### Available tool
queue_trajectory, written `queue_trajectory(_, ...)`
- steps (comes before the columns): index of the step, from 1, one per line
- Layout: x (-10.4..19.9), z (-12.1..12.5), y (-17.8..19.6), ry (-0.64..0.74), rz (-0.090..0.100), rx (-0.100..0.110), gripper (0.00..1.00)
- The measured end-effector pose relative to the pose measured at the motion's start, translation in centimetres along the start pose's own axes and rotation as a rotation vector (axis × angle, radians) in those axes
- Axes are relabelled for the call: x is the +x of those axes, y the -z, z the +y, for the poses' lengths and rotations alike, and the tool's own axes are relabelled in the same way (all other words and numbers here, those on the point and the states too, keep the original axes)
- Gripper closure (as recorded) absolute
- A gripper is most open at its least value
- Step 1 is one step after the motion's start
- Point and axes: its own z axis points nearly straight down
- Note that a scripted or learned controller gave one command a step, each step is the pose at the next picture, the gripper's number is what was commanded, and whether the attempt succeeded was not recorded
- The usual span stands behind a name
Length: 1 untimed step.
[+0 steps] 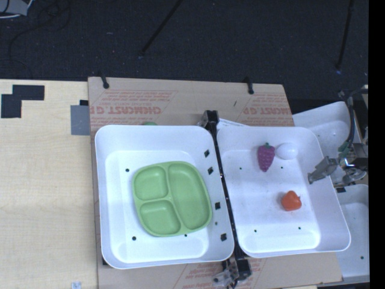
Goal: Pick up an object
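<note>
Camera view, read from the left: the left bin (114, 161) holds a green divided plate (172, 198) at frame centre-left. The right bin (328, 233) carries a purple fruit (265, 156) touching a white egg-like piece (286, 151) in its upper part, and an orange fruit (291, 201) lower down, well apart from both. The gripper (332, 174) sits at the bin's right rim, right of all three, whether spread or closed I cannot tell. The orange fruit lies nearest, down-left of it, with open floor all round.
</note>
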Motion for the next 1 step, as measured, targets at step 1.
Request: queue_trajectory(1,0.01,0.19,0.48,0.002,-0.003,-0.010,0.00)
